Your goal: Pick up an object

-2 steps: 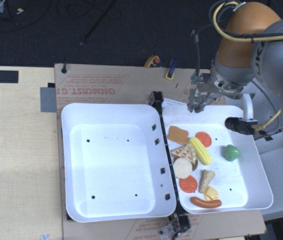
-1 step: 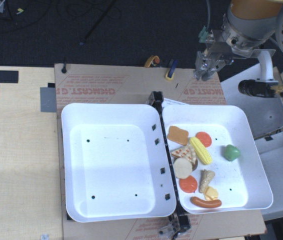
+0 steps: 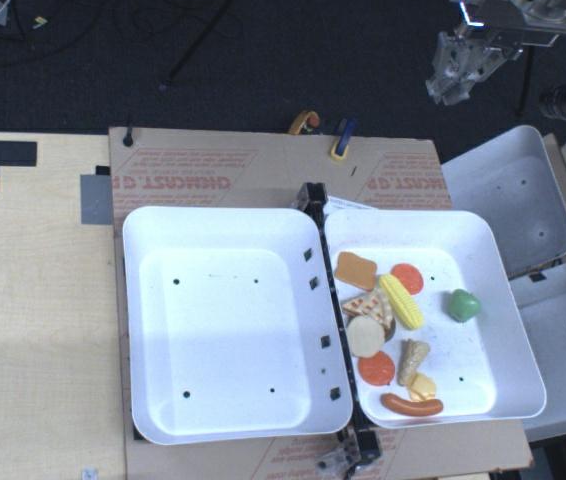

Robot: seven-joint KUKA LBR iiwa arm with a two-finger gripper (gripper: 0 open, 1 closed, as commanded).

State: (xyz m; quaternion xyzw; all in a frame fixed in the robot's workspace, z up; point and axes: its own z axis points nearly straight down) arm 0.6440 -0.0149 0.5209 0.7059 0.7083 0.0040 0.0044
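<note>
1. The gripper (image 3: 460, 73) is seen high above the right bin (image 3: 498, 258), past its far right corner; whether it is clenched or released cannot be told.
2. Toy foods are gathered in that bin: a corn cob (image 3: 401, 301) near its middle, a green piece (image 3: 463, 305) right of the cob, a sausage (image 3: 412, 405) nearer the front wall.
3. The left bin (image 3: 143, 268) is set touching the right bin.
</note>
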